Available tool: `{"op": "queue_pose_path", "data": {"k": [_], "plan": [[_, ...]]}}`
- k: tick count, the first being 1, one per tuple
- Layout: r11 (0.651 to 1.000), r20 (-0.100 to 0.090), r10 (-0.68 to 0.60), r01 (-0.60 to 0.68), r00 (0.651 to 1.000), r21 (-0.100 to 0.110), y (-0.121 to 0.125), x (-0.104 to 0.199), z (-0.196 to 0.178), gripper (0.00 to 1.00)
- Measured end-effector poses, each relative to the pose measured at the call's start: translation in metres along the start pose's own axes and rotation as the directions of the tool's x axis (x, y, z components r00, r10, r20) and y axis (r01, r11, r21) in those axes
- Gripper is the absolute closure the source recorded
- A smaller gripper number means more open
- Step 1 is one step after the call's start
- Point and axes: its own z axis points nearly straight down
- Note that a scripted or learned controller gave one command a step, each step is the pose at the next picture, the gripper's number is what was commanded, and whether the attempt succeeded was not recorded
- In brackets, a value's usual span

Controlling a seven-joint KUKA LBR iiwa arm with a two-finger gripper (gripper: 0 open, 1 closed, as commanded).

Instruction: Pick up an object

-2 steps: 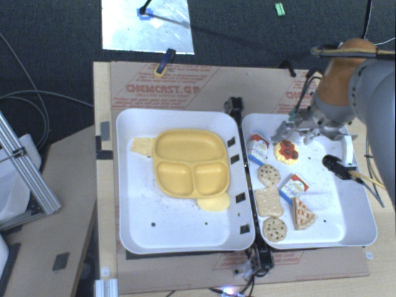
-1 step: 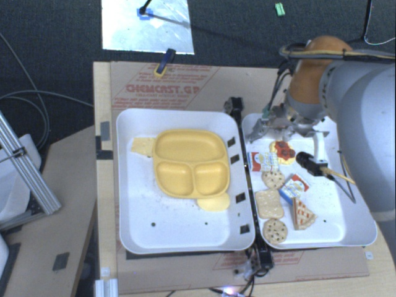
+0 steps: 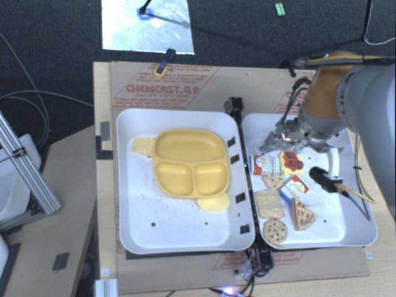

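Note:
My gripper hangs low over the back left part of the right bin. Just in front of it lie a white and red packet and a red toy piece. Further forward are a round cracker, a blue and white box, a square cracker, a waffle wedge and a chocolate-chip cookie. Nothing shows between the gripper and these things.
The left bin holds a yellow divided tray, with a pale yellow slab at its back left and a yellow disc at its front. The bins' shared wall lies just left of the gripper.

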Motion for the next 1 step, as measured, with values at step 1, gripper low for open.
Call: {"op": "queue_pose_path", "data": {"k": [1], "plan": [[1.000, 0.003, 0.000, 0.000, 1.000, -0.004, -0.0438, 0.0106, -0.0010, 0.00]]}}
